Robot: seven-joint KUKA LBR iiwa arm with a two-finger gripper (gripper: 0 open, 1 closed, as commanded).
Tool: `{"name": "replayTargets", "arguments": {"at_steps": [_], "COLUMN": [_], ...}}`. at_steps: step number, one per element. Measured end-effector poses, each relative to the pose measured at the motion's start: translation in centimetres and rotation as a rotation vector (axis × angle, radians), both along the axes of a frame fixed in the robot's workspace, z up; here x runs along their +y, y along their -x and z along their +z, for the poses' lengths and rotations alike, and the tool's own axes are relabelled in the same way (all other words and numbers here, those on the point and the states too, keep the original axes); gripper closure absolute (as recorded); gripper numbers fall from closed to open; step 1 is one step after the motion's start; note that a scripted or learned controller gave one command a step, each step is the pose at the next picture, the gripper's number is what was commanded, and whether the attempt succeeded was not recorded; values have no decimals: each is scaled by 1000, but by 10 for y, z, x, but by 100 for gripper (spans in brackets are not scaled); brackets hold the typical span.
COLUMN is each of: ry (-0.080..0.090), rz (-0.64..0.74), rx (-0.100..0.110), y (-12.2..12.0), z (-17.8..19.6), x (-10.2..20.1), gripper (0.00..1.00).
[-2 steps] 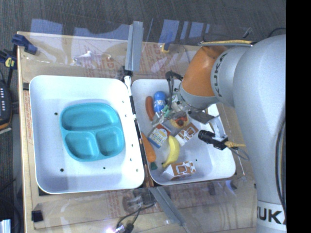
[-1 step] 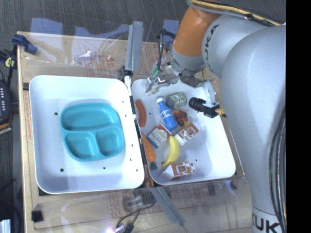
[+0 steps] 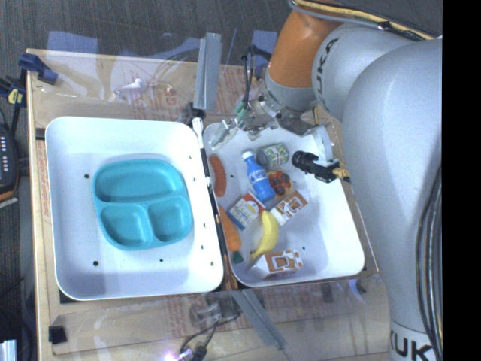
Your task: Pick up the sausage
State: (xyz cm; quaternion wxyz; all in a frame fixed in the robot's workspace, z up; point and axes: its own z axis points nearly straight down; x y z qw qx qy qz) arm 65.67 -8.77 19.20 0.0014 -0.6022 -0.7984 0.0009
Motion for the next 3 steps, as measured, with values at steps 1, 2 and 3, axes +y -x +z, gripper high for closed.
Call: {"name": "replayTargets", "arguments": {"at_steps": [1, 2, 3], "ry": [1, 0, 1], "rz": [1, 4, -93], "rx": [-2, 0, -3], "y": [38, 38, 16], "z": [-100, -91, 5], "x": [-36, -36, -35], "gripper": [0, 100, 100]}}
